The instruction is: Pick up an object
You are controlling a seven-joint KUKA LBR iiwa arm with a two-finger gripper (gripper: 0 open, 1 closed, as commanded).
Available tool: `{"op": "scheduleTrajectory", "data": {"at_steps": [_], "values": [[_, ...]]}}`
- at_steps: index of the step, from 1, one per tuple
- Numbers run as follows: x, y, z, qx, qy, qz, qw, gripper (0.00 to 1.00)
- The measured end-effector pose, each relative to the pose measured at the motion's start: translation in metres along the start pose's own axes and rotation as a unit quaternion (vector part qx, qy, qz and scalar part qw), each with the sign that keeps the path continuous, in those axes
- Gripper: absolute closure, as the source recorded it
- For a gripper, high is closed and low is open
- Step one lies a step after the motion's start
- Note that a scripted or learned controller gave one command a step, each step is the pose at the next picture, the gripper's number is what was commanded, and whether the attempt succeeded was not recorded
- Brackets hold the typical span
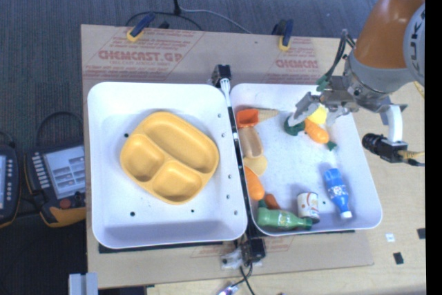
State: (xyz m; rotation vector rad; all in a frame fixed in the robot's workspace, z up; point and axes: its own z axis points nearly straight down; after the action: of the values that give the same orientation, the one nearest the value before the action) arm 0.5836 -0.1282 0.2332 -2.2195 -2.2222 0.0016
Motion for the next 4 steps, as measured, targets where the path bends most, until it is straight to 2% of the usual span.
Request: {"op": "scheduleTrajectory", "data": {"at_steps": [1,2,3,4], "values": [[-0.045,0.03,0.118,-0.001,-0.001,0.048,0.9988,0.0],[0.027,-0.03,0.139,-0.011,-0.004,0.06,0.9981,0.0],[0.027,-0.086,0.139,-0.019,-0.003,0.162,0.9866,0.0],[0.026,-0.092,0.139,-0.015,-0.007,0.058,0.9982,0.0]]}}
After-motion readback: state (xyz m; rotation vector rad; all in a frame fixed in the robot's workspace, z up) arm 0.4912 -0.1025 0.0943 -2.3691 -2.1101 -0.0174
